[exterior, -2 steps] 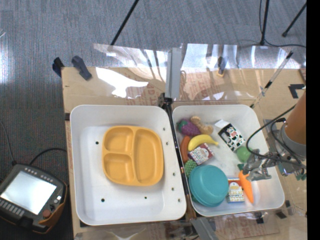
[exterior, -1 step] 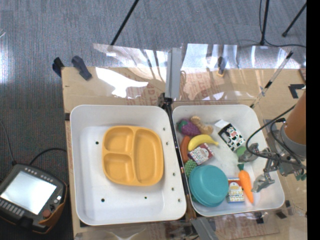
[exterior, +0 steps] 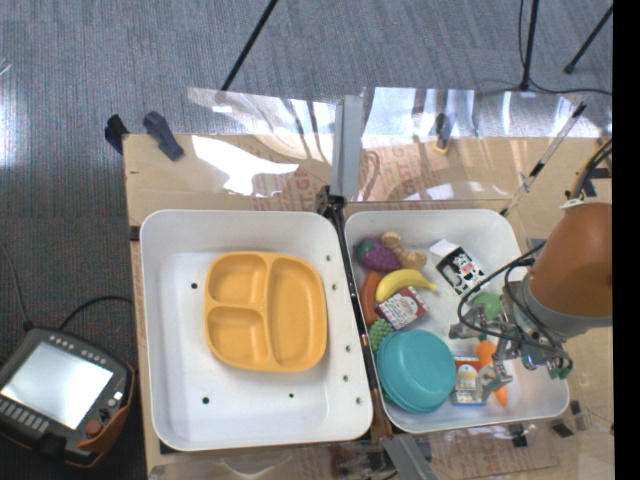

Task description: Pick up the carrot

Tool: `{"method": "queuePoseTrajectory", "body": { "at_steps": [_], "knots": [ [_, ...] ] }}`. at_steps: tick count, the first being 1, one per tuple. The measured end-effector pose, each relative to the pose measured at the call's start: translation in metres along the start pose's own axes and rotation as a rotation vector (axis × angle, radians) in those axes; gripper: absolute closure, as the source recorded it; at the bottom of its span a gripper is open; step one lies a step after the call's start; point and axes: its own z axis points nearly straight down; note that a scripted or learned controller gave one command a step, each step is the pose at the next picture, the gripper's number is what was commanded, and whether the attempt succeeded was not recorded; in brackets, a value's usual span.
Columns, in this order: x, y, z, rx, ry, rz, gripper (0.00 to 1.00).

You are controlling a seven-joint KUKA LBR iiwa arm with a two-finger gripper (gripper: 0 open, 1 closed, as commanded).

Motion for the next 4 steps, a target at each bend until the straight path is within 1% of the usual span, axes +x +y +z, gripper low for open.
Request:
{"method": "queuePoseTrajectory", "body": {
  "at_steps": [1,2,3,4],
  "knots": [
    [-0.006,0.002,-0.015,0.003,-0.015,-0.009,1.00],
    [-0.014,-0.029,-0.061,-0.003,0.002,-0.330,1.00],
    [-0.013,-0.029,-0.060,-0.005,0.004,-0.329,0.00],
    [-0.005,-0.013,0.008,-0.011,0.010,-0.432,0.00]
  ]
}}
